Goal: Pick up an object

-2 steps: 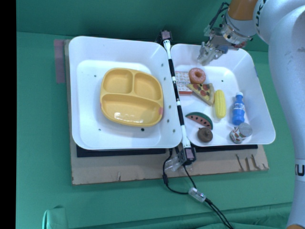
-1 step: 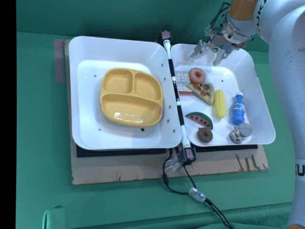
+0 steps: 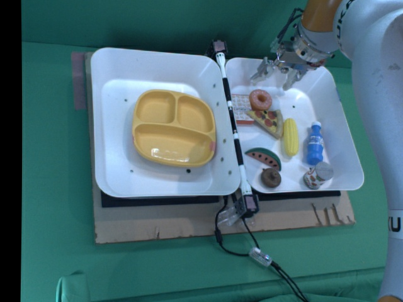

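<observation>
My gripper (image 3: 275, 76) hangs over the back of the right bin (image 3: 343, 145), its fingers spread open with nothing between them. Just below it lies a glazed donut (image 3: 260, 99). In front of the donut are a pizza slice (image 3: 267, 122), a corn cob (image 3: 290, 136), a blue bottle (image 3: 314, 143), a watermelon slice (image 3: 263, 157), a chocolate donut (image 3: 271, 178) and a small can (image 3: 318, 175). A red-and-white card (image 3: 241, 109) sits at the bin's left wall.
The left bin (image 3: 113, 74) holds a yellow divided plate (image 3: 174, 128). A black-and-white striped bar (image 3: 230, 115) runs between the bins. Cables (image 3: 252, 247) trail off the front of the cardboard base. My grey arm (image 3: 378, 93) crosses the right side.
</observation>
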`<action>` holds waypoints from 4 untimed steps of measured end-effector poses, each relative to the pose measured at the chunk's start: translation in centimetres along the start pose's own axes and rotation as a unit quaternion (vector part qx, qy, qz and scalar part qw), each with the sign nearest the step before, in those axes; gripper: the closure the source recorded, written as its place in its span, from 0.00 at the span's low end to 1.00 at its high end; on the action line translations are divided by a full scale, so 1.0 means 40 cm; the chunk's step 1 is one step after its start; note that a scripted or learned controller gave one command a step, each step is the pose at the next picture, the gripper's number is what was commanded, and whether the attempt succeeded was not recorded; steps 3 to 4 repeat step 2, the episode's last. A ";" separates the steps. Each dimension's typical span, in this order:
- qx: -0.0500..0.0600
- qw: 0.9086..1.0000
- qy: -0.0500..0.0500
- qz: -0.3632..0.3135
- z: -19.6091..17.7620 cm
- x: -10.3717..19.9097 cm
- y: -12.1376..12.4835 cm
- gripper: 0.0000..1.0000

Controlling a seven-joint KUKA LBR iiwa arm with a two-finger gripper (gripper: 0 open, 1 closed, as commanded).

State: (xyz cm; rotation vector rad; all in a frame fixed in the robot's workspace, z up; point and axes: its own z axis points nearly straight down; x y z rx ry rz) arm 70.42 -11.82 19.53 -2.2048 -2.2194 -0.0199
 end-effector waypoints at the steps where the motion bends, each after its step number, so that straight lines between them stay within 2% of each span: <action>1: 0.001 1.000 0.009 0.000 -0.032 0.026 0.004 1.00; 2: 0.000 1.000 0.008 0.000 -0.034 0.022 0.005 0.00; 4: 0.000 1.000 0.008 0.000 -0.034 0.022 0.005 0.00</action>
